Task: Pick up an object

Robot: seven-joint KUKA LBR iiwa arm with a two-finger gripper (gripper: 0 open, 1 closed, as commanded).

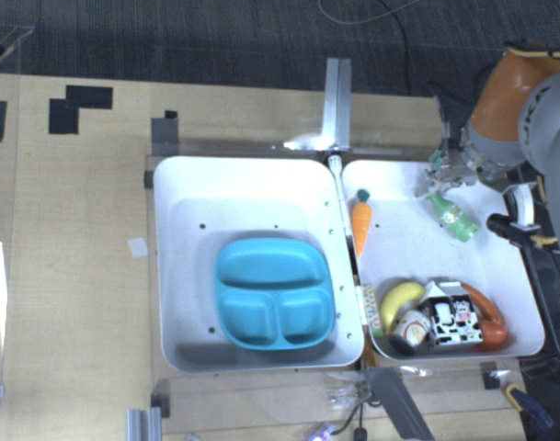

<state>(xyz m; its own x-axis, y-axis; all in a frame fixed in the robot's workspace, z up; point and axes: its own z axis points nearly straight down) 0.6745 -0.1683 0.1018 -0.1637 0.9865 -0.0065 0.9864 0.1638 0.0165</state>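
The claw [442,175] hangs over the far end of the right bin [394,246], just beside a small green bottle [452,217], likely its target; whether it is spread or pinching, I cannot tell. The bottle lies flat, long axis slanting from far-left to near-right

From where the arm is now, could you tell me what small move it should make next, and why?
Probably lower the gripper slightly toward the green bottle. It hangs over the right bin's far end, and the bottle lies just in front of it, apart from the carrot.
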